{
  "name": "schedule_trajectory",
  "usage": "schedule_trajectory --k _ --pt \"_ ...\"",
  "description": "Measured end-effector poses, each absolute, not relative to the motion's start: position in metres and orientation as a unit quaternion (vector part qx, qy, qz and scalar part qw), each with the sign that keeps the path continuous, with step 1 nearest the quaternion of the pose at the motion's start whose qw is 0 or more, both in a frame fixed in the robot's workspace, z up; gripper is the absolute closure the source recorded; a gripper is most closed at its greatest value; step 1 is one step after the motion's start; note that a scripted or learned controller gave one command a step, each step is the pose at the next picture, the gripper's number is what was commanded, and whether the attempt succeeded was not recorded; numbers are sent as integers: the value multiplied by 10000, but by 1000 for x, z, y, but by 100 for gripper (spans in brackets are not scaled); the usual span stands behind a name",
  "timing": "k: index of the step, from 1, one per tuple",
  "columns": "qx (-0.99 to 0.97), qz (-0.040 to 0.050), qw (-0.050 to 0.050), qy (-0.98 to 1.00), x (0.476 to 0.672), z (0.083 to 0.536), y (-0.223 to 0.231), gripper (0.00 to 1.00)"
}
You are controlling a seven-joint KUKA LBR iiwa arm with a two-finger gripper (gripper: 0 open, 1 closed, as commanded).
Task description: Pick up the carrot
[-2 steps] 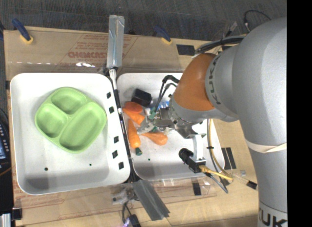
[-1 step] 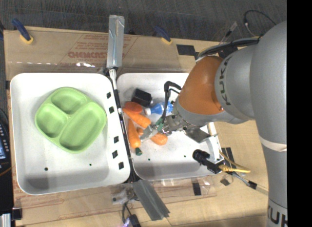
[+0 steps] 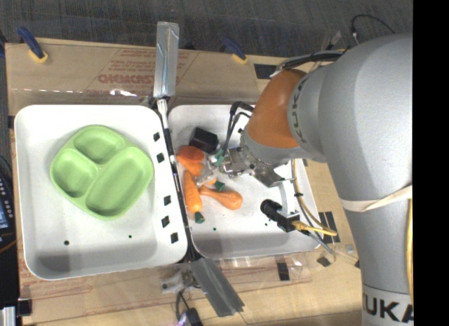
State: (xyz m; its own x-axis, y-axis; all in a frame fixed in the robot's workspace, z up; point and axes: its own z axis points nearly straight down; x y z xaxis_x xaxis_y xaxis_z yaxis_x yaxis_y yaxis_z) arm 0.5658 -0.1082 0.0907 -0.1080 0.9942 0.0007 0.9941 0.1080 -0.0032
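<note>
— So, where is the carrot (image 3: 191, 193) lying?

— In the right bin (image 3: 245, 244), hard against its left wall, a long orange piece running near-to-far with a green tip at the near end. Another orange piece (image 3: 191, 157) sits just beyond it on the far side, and a drumstick-shaped orange thing (image 3: 226, 198) lies just to its right, apparently touching it.

— And the gripper (image 3: 226, 165)?

— Low over the middle of that bin, just right of the cluster. Whether it is spread or closed I cannot tell; the wrist and the clutter hide it.

— What would make the grasp go well?

— I judge it should shift left, centre over the carrot's middle, and close across the narrow width, not along the length. The wall crowds one side and the drumstick piece the other, so a straight, careful descent matters. The green divided plate (image 3: 102, 170) in the left bin (image 3: 42, 261) is well apart.
</note>
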Motion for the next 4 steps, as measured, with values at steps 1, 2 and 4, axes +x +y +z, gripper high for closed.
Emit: schedule_trajectory --k 1,2,4 --pt "-6664 15 23 -7456 566 100 -108 100" --pt "-6663 17 22 -7457 566 100 -108 0" --pt "-7246 6 3 -6892 580 92 -96 0"
